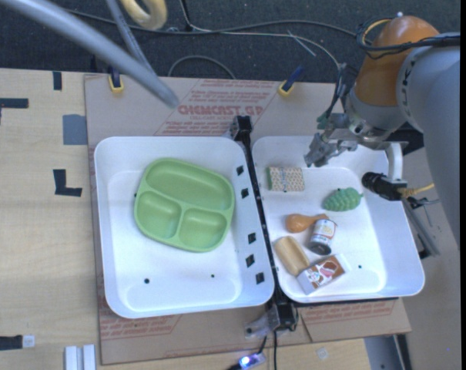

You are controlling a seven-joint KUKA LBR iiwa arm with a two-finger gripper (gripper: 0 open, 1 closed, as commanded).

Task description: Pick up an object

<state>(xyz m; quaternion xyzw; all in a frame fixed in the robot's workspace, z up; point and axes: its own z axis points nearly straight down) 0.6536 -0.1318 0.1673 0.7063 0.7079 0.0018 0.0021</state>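
Camera view, looking down at a slant: we see the counter (32, 230) carrying two shallow white bins side by side. The left bin (117, 284) holds a green divided plate (185, 204), lying flat near the bin's middle. The right bin (387, 272) holds six small objects. A patterned sponge block (286, 179) lies near the bin's upper left. A green bumpy toy (342, 200) lies to its right, apart from it. Below these we find an orange toy piece (298, 223) touching a small can (322, 237). A tan bread-like roll (291, 255) lies just beside the can, and a small printed box (323, 274) lies at the roll's lower end.

The grey arm (433, 91), with its orange band (390, 68), reaches in from the right. The tool (319, 155) hangs over the upper part of the right bin, just right of the sponge block and above the green bumpy toy. We cannot tell whether the tool is open or closed; nothing is visibly gripped.
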